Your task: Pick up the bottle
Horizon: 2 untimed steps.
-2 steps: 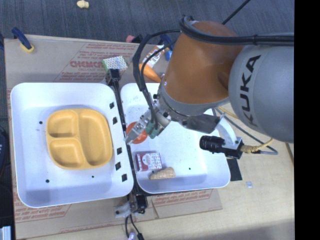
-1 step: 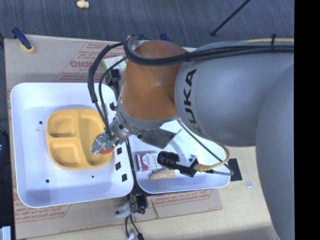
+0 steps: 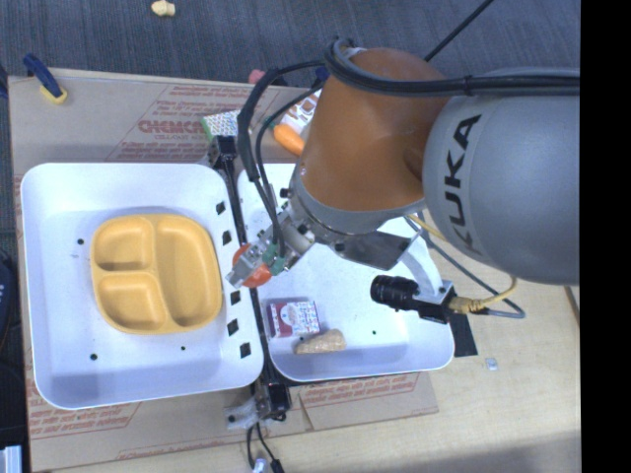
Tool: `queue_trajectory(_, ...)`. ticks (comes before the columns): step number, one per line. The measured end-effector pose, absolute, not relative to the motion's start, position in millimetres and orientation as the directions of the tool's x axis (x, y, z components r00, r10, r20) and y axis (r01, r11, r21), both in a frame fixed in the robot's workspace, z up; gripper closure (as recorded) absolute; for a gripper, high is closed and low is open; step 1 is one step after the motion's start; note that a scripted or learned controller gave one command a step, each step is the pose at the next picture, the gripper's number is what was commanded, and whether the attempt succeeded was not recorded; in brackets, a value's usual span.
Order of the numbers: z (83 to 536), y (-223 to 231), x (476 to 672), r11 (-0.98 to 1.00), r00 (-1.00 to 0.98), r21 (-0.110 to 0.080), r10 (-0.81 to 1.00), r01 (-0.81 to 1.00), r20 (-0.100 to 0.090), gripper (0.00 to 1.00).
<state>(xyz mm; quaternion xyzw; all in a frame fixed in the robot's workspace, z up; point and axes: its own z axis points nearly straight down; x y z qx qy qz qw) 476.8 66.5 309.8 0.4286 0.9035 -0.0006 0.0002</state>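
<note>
So from where we're sitting the biggest worry is that the gripper (image 3: 258,262) is nowhere near what we think is the bottle (image 3: 292,134). It hangs low over the left edge of the right bin (image 3: 394,363), right by the divider between the bins, and the bottle candidate is at that bin's far edge, mostly tucked behind the orange band of the arm (image 3: 375,136). If the program closes here, our guess is it grabs air or the bin wall, or nudges the small red-and-white packet (image 3: 294,317) or the tan lump (image 3: 321,342) lying just near of it. We honestly can't tell if the gripper is spread or pressed together; it's a jumble of metal with red and green bits, and nothing is clearly in it. As for the bottle: we see an orange end and a whitish printed body, apparently lying on its side, too hidden to say more. The yellow divided plate (image 3: 155,272) in the left bin (image 3: 49,363) looks safely out of the way.
</note>
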Motion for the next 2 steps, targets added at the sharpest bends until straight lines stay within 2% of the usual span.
queue_trajectory(1, 279.5, 114.8, 475.8, 0.627, -0.627, -0.004, 0.779, 0.779, 0.001, 1.00)
queue_trajectory(2, 328.4, 56.4, 477.0, 0.797, -0.797, 0.000, 0.604, 0.604, -0.002, 1.00)
